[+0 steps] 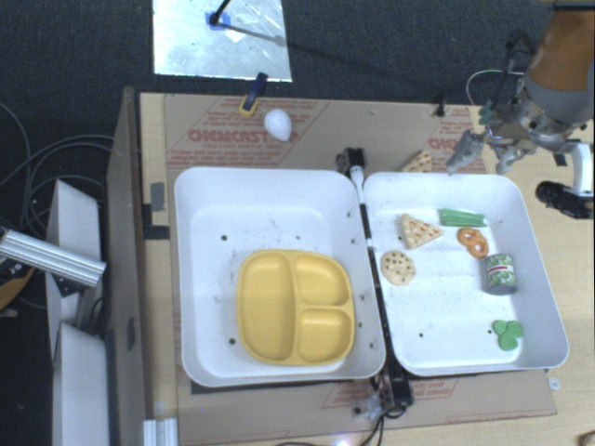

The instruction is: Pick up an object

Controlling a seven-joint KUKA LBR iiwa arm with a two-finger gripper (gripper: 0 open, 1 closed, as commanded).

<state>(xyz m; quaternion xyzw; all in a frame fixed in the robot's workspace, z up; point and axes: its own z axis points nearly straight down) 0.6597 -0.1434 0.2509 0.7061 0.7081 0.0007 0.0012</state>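
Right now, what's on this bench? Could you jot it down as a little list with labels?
left bin: yellow divided plate
right bin: pizza slice, cookie, pretzel, green strip, small can, green lump
outside the bins: white egg on the cardboard
gripper: above the right bin's far edge, open, holding nothing

Yellow divided tray seen in white left bin. In white right bin: tan cookie w/ dark specks, orange pretzel, green strip, green-labelled can, green blob, tan-orange wedge.
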